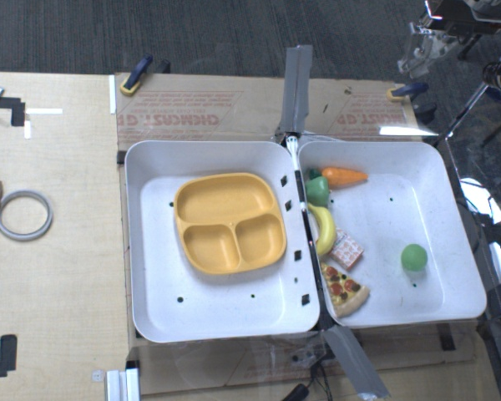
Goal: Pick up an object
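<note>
My gripper (423, 47) hangs beyond the right white bin's (384, 224) far right corner; open or shut, I cannot tell. The small green ball (414, 257) sits alone near the bin's right edge, probably my easiest pick

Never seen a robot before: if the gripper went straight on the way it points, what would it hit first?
Likely the blue clamp on the cardboard behind the right bin, just below the gripper; depth is hard to judge.
</note>
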Controlling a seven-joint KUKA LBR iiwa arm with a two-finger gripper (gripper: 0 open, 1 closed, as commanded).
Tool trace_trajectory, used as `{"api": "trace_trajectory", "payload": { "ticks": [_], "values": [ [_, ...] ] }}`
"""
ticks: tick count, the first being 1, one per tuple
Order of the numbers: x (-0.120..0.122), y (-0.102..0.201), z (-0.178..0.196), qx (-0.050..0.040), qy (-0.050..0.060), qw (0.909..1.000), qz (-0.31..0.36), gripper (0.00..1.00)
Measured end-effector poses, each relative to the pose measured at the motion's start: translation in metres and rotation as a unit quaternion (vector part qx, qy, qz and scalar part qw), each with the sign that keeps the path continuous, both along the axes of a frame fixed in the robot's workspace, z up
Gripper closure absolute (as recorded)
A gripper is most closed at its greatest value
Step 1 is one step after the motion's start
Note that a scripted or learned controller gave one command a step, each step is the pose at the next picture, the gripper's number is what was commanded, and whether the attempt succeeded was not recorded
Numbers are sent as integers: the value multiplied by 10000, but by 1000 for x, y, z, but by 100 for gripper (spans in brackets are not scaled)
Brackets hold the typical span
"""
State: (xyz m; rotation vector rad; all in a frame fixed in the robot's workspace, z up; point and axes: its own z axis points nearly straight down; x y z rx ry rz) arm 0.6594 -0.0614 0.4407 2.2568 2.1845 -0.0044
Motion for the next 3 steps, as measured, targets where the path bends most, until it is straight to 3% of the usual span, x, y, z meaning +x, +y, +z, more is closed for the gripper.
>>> {"api": "trace_trajectory", "payload": {
  "ticks": [1,2,3],
  "values": [
    [-14,44,0,2,10,10000,-19,100],
    [-20,173,-109,4,11,10000,-82,100],
    [-66,137,-6,-6,3,9703,-2420,100]
  ]
}}
